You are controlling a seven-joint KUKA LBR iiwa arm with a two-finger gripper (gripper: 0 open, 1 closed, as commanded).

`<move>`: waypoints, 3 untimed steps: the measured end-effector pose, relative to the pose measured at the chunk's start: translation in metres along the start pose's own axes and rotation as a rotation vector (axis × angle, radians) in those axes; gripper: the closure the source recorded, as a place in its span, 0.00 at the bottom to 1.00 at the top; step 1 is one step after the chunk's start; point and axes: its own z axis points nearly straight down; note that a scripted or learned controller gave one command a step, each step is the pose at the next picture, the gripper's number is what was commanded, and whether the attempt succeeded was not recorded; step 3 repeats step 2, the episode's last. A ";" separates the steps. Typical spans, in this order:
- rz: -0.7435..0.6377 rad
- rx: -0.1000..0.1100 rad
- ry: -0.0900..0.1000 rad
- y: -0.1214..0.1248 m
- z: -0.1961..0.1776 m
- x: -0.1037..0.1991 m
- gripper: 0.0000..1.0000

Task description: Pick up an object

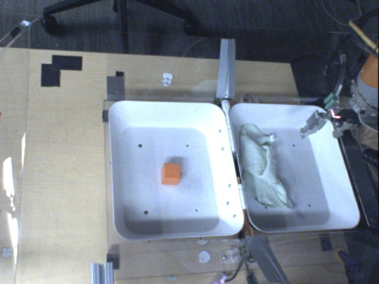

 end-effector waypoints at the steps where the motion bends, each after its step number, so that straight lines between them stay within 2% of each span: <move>1: -0.075 -0.001 -0.001 0.025 0.042 -0.027 0.00; 2: -0.086 -0.006 -0.002 0.063 0.168 -0.013 0.00; 3: -0.086 -0.006 -0.002 0.063 0.168 -0.013 0.00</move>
